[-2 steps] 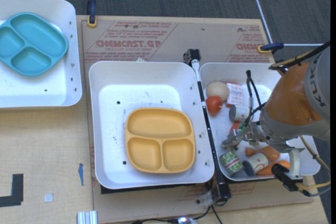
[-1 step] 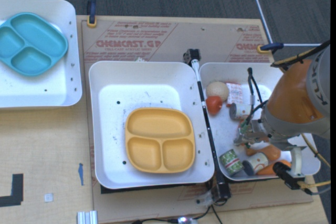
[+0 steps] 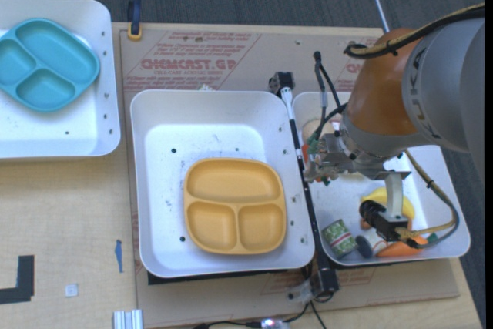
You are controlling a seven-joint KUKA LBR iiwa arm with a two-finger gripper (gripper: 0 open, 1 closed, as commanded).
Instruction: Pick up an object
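My gripper hangs low over the left side of the right bin, close to the wall shared with the left bin. In the right bin's near part lie a green can, a small white and red piece, an orange carrot-like thing and a yellow thing partly behind the robot's bracket. I see none of them between the gripper's tips. The arm's grey and orange wrist hides the far half of that bin.
The left bin holds a yellow divided plate. A white tray at the upper left carries a blue divided plate. Black cables run from the wrist over the bins' shared wall.
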